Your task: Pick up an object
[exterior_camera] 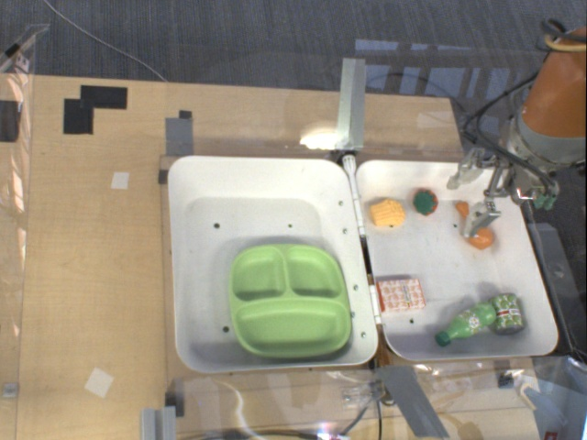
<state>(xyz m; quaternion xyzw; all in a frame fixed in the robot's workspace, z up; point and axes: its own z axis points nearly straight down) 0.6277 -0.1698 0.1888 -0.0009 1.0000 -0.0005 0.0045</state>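
Note:
My gripper hangs over the far right part of the right bin, open, with nothing between its fingers. One fingertip stands just above an orange toy. A small orange piece lies close to the left of it. Further left are a green round toy and a yellow corn-like toy. A red and white box and a green bottle lie on their sides near the bin's front.
The left bin holds a green divided plate towards its front. A metal post rises behind the wall where the two bins meet. Cables trail beside the arm at the right.

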